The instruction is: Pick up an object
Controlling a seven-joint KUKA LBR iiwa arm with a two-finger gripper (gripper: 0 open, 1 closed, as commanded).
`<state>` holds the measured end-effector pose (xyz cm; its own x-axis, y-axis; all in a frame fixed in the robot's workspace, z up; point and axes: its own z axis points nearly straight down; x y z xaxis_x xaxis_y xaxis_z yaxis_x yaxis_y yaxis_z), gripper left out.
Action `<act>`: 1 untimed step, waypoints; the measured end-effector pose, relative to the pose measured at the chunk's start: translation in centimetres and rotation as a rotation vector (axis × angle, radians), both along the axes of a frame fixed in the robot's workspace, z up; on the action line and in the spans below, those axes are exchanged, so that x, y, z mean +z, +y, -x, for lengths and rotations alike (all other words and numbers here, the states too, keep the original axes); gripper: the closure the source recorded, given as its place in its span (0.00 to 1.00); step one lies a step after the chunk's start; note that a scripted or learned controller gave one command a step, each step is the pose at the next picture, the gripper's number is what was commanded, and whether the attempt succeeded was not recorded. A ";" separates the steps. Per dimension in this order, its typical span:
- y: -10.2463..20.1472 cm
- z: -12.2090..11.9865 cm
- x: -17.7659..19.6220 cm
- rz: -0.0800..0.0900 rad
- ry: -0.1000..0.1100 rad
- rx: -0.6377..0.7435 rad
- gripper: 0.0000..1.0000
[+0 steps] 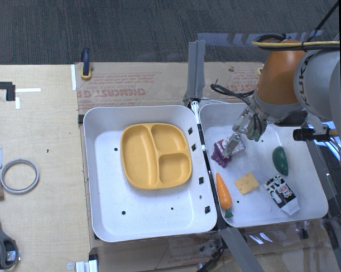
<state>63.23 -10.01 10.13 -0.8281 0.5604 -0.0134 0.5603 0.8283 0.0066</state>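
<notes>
Camera view: two white bins sit side by side on the bench. The left bin (101, 219) holds a yellow divided plate (156, 155), lying flat near its middle and well apart from everything the arm could reach for. The right bin (312, 208) carries the loose things, spread out so each can be approached alone: a purple object (220, 154) near the left wall, a carrot (223, 192) along that same wall lower down, a yellow block (247, 183) just beside the carrot, a green object (280, 160) farther right, and a black-and-white carton (282, 193) toward the bin's lower right corner.

The arm (286, 78) reaches in from the right and tilts down toward the left of the right bin. Its gripper (233, 146) sits right at the purple object, low in the bin, which suggests this is the thing chosen for the pick. The fingers look narrowly parted at most, and their tips seem to touch or overlap the purple object's upper right edge; at this slant I cannot tell whether the object lies between them or merely beside them, so a hold is not established. The purple object appears to rest on the bin floor, not lifted.

On the bench left of the bins lie a tape ring (18, 176) and scissors (6, 250), out of the work.
</notes>
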 end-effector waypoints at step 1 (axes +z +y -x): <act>0.0 -0.2 1.2 0.003 -0.008 0.003 1.00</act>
<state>63.47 -10.00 11.30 -0.8296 0.5579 -0.0220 0.5579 0.8299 0.0087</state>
